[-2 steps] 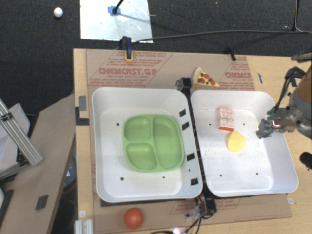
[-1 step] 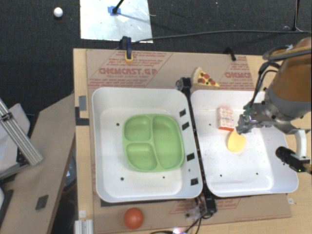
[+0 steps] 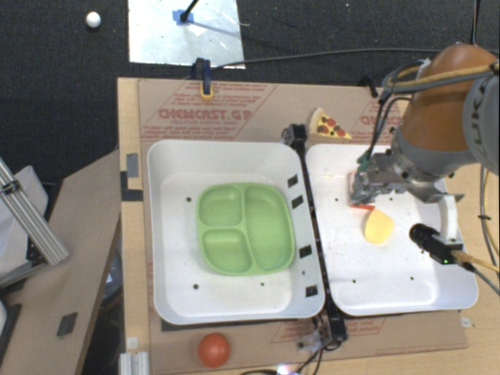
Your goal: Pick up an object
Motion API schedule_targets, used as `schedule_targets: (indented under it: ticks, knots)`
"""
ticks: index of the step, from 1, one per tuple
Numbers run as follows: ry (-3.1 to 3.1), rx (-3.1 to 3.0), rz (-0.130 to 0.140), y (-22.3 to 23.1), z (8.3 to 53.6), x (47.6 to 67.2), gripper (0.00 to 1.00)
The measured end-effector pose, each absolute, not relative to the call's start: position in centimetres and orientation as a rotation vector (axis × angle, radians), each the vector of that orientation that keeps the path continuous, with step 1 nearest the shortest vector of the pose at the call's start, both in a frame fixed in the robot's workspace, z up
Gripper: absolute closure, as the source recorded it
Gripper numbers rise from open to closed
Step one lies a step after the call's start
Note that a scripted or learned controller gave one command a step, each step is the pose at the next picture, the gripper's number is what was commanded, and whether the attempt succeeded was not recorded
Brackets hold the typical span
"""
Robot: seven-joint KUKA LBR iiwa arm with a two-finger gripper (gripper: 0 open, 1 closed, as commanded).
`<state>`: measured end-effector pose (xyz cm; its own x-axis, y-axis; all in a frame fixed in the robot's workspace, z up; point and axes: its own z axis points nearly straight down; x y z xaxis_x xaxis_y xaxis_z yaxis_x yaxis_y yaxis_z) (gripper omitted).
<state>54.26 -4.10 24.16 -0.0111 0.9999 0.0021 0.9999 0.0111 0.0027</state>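
While the pincer hangs low over the right bin, a small red piece lies just under its tip, touching or nearly so; can't tell the pincer's state. Red piece's long axis runs roughly left-right, ends unclear. Yellow piece sits just beside, lower right.

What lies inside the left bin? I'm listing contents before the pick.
The left bin holds a green divided plate lying flat, its three compartments bare. Whatever the plate covers cannot be seen.
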Motion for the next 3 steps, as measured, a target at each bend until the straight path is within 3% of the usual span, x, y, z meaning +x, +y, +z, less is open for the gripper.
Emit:
schedule_targets:
  ticks: [2,3]
  knots:
    - [2.232,2.210,0.005,6.1,24.7,56.2,1.00]
    - [2.230,2.212,0.004,10.7,23.0,58.2,1.00]
